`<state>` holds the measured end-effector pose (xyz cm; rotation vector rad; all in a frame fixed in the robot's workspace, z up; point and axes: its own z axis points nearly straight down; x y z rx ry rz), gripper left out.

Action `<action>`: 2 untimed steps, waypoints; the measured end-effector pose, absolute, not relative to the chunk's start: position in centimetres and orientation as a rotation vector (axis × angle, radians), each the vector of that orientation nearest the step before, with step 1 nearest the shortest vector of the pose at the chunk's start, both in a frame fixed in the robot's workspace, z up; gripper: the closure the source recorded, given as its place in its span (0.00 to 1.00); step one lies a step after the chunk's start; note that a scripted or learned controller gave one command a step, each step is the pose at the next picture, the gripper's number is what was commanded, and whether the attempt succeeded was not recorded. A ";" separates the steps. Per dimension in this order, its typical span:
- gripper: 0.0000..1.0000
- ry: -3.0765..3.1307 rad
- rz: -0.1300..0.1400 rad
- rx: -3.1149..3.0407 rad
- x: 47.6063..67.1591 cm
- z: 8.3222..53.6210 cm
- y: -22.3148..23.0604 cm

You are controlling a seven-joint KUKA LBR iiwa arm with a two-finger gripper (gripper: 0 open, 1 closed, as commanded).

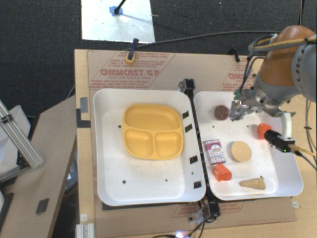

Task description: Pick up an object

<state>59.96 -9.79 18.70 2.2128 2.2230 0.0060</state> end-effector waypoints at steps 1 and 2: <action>1.00 2.223 0.006 2.213 59.4 23.4 -9.9; 1.00 2.232 0.006 2.210 59.6 24.3 -4.4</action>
